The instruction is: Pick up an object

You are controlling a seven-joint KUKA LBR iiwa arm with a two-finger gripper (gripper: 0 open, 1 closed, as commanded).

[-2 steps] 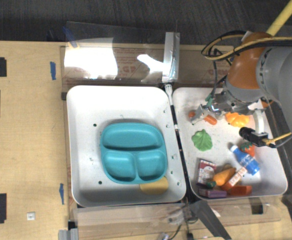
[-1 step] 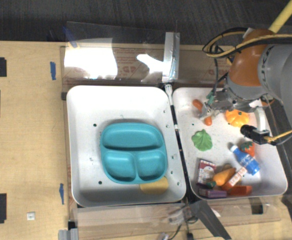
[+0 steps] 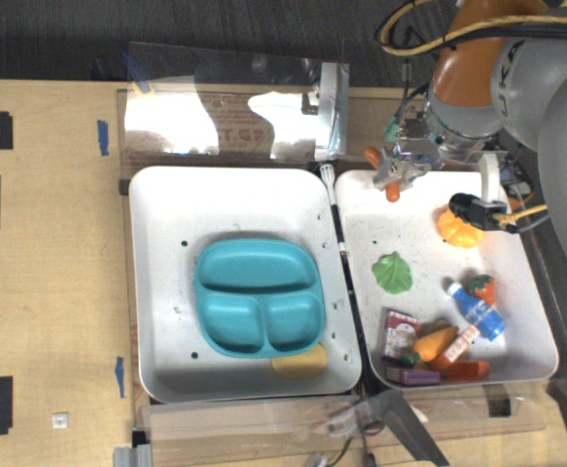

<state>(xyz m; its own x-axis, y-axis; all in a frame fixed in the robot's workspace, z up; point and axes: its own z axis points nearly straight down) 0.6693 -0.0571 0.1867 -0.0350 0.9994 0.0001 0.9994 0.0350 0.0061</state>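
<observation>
My gripper (image 3: pixel 396 170) hangs over the far left corner of the right bin (image 3: pixel 534 290), below the orange band of the arm (image 3: pixel 478 56). A small orange piece (image 3: pixel 392 192) shows right under it, and another orange bit (image 3: pixel 371 154) sits just to its left. Whether either is held I cannot tell. Loose in the right bin lie a green leaf-shaped toy (image 3: pixel 393 272), a yellow toy (image 3: pixel 458 230), a blue bottle (image 3: pixel 479 316), a dark red packet (image 3: pixel 400 335) and an orange carrot-like piece (image 3: pixel 435 341).
The left bin (image 3: pixel 157 261) holds a teal divided tray (image 3: pixel 259 295) with a tan block (image 3: pixel 300 361) at its near edge. A clear plastic panel (image 3: pixel 225 115) stands behind the left bin. Cables (image 3: pixel 502 212) run along the right bin's far right side.
</observation>
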